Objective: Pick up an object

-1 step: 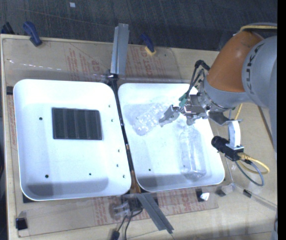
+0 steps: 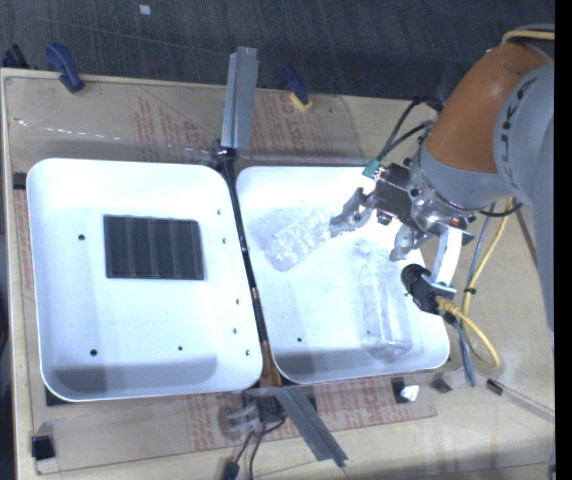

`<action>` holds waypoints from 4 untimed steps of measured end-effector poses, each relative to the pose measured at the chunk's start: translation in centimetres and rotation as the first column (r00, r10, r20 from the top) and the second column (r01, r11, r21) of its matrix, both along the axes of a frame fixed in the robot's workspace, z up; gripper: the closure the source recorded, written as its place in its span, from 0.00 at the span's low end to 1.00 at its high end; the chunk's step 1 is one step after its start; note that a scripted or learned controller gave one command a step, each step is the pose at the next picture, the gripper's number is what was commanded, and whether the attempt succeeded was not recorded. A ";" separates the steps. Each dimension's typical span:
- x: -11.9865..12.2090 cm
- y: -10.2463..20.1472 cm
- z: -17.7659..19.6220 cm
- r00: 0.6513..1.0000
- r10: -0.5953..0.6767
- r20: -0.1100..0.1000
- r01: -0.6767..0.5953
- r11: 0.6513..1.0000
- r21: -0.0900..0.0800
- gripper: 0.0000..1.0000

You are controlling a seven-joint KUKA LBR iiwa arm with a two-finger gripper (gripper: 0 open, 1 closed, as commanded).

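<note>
Over the right bin, the pincer hangs open and grips nothing, between two clear plastic bottles; a dark tray lies in the left bin.

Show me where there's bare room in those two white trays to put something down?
The left tray has bare floor all around the dark ribbed block. The right tray is crowded: a clear bottle near the divider, another clear bottle by the right wall, the pincer above. Its front-left corner is bare.

Grey arm from the right, wrist bent down, gripper fingers spread apart.
</note>
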State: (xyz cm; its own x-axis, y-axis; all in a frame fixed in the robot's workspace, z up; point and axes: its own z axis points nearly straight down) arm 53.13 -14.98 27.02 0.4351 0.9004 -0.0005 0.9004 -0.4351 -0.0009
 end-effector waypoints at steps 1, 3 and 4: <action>-1.4 0.9 -8.7 0.979 -0.205 -0.004 0.205 0.979 0.001 0.00; -5.5 -3.5 -6.0 0.839 -0.544 -0.006 0.544 0.839 0.000 0.00; 1.7 4.2 -2.4 0.835 -0.550 -0.003 0.551 0.835 0.001 0.00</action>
State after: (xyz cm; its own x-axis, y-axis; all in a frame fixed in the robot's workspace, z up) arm 54.78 -10.81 24.62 0.8589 0.5122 -0.0013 0.5122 -0.8589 -0.0040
